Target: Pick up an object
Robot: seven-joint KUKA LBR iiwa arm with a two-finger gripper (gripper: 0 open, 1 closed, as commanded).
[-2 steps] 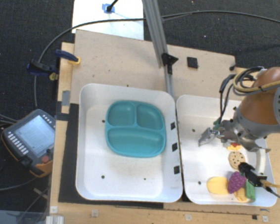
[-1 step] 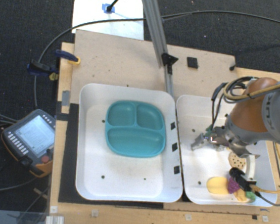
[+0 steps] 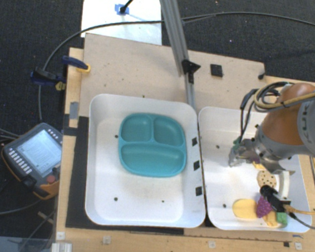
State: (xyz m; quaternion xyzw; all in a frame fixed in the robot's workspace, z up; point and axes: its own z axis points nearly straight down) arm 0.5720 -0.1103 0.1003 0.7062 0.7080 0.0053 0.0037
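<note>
Camera view, gripper (image 3: 237, 157) – yellow object (image 3: 244, 208) below-right

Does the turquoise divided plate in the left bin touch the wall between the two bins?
Apart. The camera view shows a strip of bare white bin floor between the right edge of the turquoise plate and that wall.

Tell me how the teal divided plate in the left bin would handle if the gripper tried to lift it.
The teal divided plate looks like moulded plastic, so probably stiff and light. It lies flat on the left bin floor with a low rounded rim, so the fingers may struggle to catch an edge. Its surface looks smooth, so it could slide when pushed; rolling seems unlikely.
</note>
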